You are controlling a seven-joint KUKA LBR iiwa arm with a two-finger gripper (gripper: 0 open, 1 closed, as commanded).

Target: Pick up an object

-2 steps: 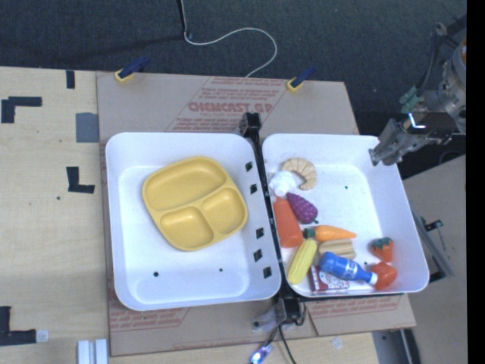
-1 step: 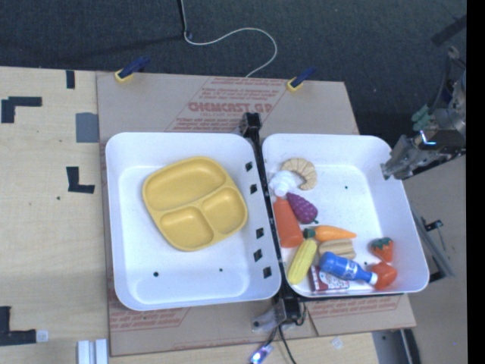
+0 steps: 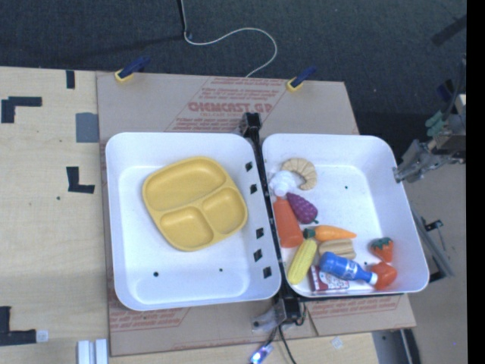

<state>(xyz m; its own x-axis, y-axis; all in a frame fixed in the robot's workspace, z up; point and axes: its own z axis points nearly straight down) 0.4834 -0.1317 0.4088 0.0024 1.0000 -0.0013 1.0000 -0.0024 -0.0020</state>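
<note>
**White bins, toys crowded on the right: choose the loner**

White plastic bins sit side by side on the worktop [image 3: 45, 203]. The left bin [image 3: 129, 279] holds a yellow divided tray [image 3: 195, 202]; the right bin [image 3: 379, 165] holds toy food packed along its left wall and near edge. The tool [image 3: 424, 158] hangs beyond that bin's right rim; whether it is spread or pressed together I cannot tell. A sound pick would likely target the croissant [image 3: 301, 171] or small tomato [image 3: 383, 247], which stand freer than the carrot [image 3: 333, 233], corn [image 3: 301, 260] and blue bottle [image 3: 345, 268] heap.
</note>
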